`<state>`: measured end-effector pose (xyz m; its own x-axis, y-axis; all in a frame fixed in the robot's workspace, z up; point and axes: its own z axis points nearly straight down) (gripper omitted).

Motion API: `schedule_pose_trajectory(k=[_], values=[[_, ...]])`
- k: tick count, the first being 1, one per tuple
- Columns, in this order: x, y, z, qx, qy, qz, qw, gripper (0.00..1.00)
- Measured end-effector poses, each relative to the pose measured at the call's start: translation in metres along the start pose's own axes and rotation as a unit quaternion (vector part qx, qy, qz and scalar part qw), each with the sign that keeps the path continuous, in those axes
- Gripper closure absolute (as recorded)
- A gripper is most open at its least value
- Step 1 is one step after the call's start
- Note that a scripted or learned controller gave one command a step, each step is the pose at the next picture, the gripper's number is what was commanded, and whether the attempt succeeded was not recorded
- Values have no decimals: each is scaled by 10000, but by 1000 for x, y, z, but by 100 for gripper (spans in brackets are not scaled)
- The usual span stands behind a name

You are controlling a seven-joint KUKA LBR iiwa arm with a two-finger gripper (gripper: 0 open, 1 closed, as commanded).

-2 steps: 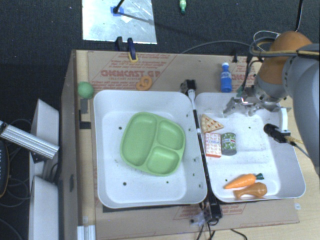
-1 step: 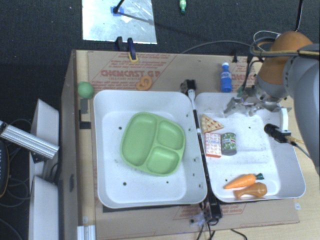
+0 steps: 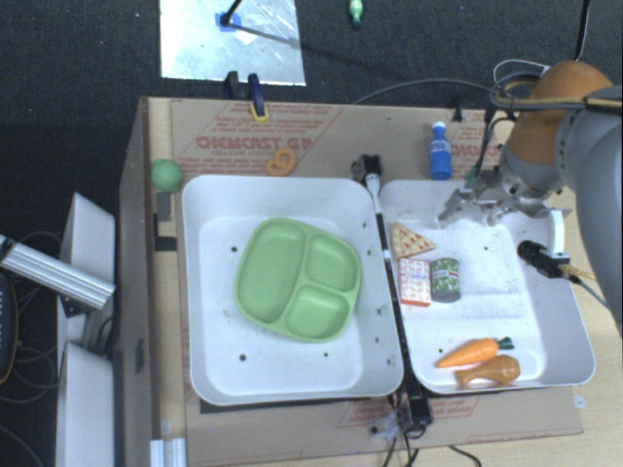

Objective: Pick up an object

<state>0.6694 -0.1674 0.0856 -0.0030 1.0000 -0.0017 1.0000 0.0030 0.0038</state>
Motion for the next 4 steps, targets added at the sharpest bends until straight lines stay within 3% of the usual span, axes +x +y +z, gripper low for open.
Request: schedule_pose_trajectory(k=[4], values=[[7, 0, 0, 3, -1, 5, 10000, 0]])
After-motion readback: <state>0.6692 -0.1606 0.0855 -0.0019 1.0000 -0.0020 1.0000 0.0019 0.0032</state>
